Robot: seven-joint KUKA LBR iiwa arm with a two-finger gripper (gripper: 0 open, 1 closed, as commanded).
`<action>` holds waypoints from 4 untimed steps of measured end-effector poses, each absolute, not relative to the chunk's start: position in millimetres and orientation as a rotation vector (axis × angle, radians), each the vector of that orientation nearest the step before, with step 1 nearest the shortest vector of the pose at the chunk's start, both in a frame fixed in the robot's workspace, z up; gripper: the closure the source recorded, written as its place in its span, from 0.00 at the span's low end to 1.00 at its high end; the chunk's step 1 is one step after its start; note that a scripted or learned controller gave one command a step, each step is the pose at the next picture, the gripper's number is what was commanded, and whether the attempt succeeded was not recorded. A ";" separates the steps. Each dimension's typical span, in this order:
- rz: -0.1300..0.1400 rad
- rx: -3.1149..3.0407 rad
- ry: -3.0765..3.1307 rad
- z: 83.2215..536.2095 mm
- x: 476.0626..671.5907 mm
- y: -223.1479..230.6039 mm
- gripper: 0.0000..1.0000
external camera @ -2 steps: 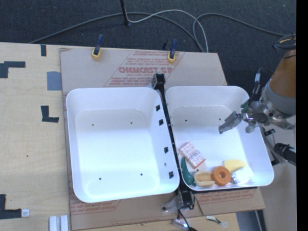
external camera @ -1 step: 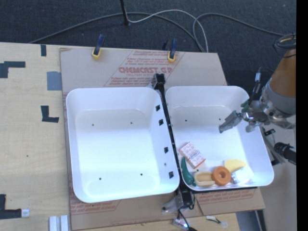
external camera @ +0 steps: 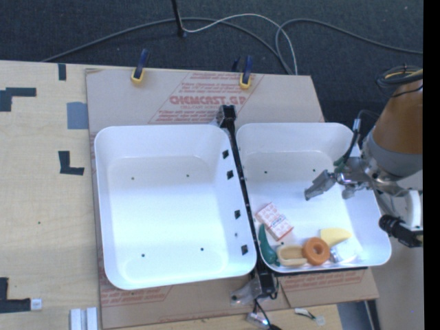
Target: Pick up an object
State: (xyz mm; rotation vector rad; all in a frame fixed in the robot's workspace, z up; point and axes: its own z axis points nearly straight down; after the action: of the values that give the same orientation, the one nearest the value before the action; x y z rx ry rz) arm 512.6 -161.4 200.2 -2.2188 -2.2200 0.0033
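The jaws hang apart and empty over the right bin. The orange ring and yellow piece lie below them, toward the bin's near wall.

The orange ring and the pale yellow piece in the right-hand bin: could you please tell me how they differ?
The orange ring is round with a hole through its middle; the pale yellow piece is a solid wedge-like lump. The ring is deep orange, the yellow piece far paler. The ring lies nearer the bin's front wall, the yellow piece just behind it to the right. Both lie in the right bin's front corner.
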 end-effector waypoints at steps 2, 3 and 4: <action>0.005 -2.218 -2.218 102.9 502.7 -164.9 0.00; 0.001 -2.220 -2.222 115.2 503.9 -165.0 1.00; -0.002 -2.222 -2.224 158.0 508.5 -161.6 1.00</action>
State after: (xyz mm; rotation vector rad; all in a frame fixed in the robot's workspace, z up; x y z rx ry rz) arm 508.5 -161.6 158.0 -2.2220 -2.2243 -0.0025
